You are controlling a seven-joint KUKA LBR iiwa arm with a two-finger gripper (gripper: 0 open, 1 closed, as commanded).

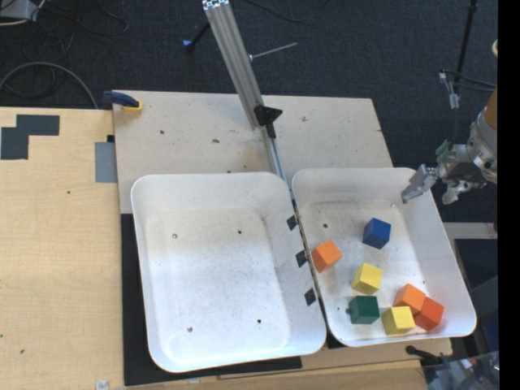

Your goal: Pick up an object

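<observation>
The right bin (349, 187) holds several small cubes. A blue cube (376, 232) lies near its middle, an orange cube (327, 255) by its left wall, and a yellow cube (367, 278) just below them. Along the front sit a green cube (364, 309), a second yellow cube (398, 319), another orange cube (411, 296) and a red cube (431, 313) packed close together. My gripper (432, 187) hovers over the bin's back right rim, open, with nothing between its fingers. It is well above and to the right of the blue cube.
The left bin (211, 275) stands beside the right one, with black clips (297, 257) along the shared wall. A slanted aluminium bar (240, 63) rises behind the bins. A wooden table (49, 242) lies to the left.
</observation>
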